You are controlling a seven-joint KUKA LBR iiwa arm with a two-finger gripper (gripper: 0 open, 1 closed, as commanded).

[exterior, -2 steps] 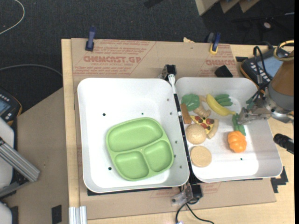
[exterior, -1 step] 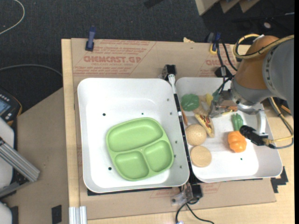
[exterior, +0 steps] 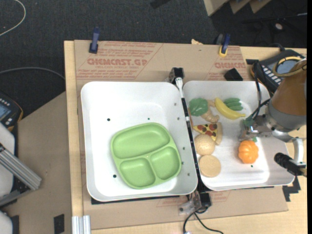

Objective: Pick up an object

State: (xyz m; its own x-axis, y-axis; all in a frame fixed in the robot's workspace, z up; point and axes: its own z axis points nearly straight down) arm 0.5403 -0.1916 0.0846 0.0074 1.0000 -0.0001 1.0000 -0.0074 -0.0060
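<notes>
The right bin (exterior: 229, 179) holds toy food. An orange pumpkin (exterior: 248, 151) lies near the right side, with a yellow banana (exterior: 225, 109) and a green piece (exterior: 234, 102) at the back. On the left side are a green round item (exterior: 198, 106), a pizza slice (exterior: 207, 128), a tan bun (exterior: 204, 144) and a flat round cookie (exterior: 210, 165). My gripper (exterior: 251, 127) hangs low over the bin, just behind and above the pumpkin. Nothing shows as held in it.
The left bin (exterior: 97, 130) holds a green divided plate (exterior: 145, 155). A black divider (exterior: 185, 116) runs between the bins. The arm's orange band and grey wrist (exterior: 288, 106) cover the right bin's right edge. Clamps (exterior: 94, 40) sit on the cardboard behind.
</notes>
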